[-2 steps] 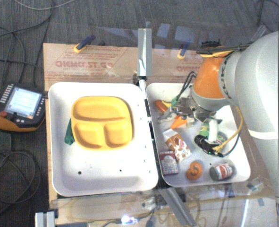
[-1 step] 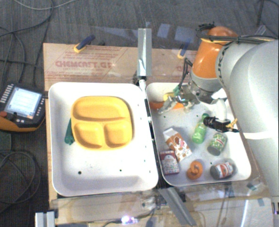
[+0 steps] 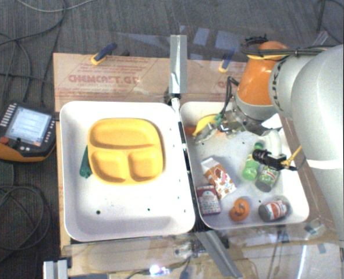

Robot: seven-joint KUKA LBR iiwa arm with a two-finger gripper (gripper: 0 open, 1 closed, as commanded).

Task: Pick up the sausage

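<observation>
Gripper [image 3: 221,124] low in the right bin's [image 3: 302,205] far left part, by a banana [image 3: 204,124]; open or closed, cannot tell. Sausage [image 3: 187,131], seemingly the reddish bit at the bin's left wall, just left of gripper, ungrasped.

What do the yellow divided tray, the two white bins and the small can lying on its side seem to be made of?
Yellow divided tray: probably moulded plastic, matt, with rounded compartments. Left bin and right bin: likely plastic, smooth and white, with softly rounded rims. Can: looks like metal, with a grey end and a printed label, though it may be a toy.
</observation>
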